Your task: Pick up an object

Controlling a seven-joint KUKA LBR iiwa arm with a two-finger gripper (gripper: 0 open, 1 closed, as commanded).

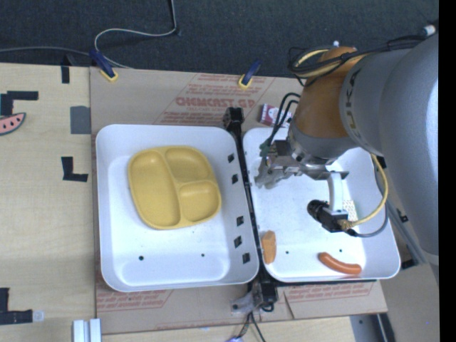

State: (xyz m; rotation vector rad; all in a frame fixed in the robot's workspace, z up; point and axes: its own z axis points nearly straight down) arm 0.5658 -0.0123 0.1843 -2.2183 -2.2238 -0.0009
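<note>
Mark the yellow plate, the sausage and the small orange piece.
yellow plate (174, 188), camera view, its centre.
sausage (340, 263), camera view, mid-length.
small orange piece (268, 247), camera view, its middle.

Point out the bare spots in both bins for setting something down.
Left bin: a wide bare strip along the near edge, below the yellow divided plate. Right bin: a bare patch between the small orange food piece and the sausage. Crowded: the right bin's upper half, under the gripper and arm.
</note>
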